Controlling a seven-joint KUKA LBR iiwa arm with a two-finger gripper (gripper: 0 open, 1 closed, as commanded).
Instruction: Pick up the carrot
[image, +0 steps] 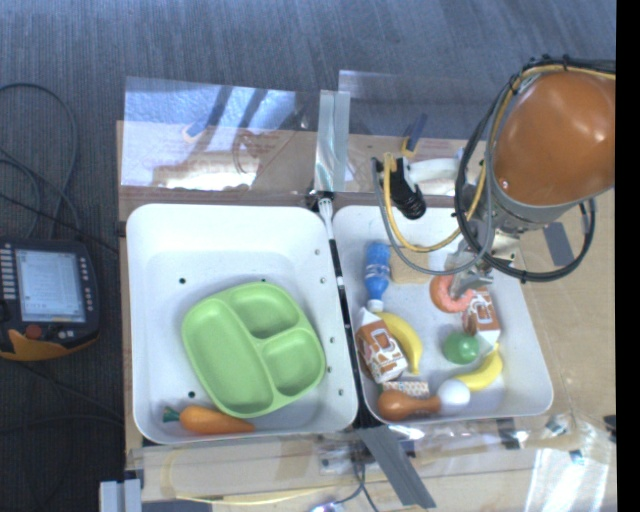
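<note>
Carrot (208, 421) lies flat in the left bin (150, 300), just beside the near edge of the green plate (252, 347). Hand (468, 280) hovers well away from the plate, over the right bin's clutter; we cannot tell its state. We judge the carrot light, stiff, smooth plastic, prone to roll; grip across the thick middle.

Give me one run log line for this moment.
carrot: left bin, front, beside green plate | gripper: over right bin | carrot not held

fixed overhead camera, slanted down, both bins (150, 300)
</note>
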